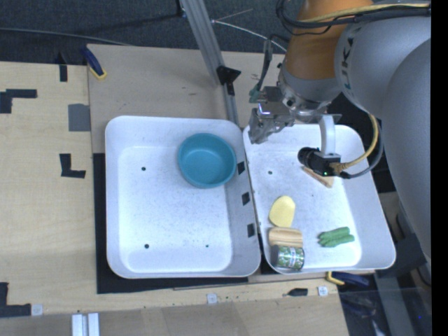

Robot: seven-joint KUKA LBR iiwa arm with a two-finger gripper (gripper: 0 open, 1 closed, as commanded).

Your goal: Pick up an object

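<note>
Yellow piece, green pod and can crowd the right bin's near end, well apart from the hand, whose closure I cannot tell, so a descent here risks grabbing nothing

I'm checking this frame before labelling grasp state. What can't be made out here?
- End effector, camera view: too small and dark to tell open from shut.
- Right bin: its far right corner is covered by the arm.
- Green can: label too small to read, top partly covered by the tan block.
- Green vegetable: too small to name exactly.
</note>
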